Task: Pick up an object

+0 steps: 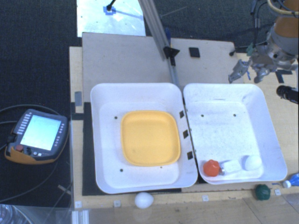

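Gripper (249,73) hovers beyond the right bin (266,101) at one o'clock, fingers spread, holding nothing; the red ball (211,168) sits near the bin's seven o'clock corner, so the arm should centre over it before descending

Orange ball (211,168), white ball (252,162): right bin's near edge.

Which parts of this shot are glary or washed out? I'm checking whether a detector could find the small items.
Camera view: bright glare on the reflective panel at top; the white objects nearly merge into the right bin's wall; the orange ball and yellow plate contrast clearly; the gripper looks slightly soft.
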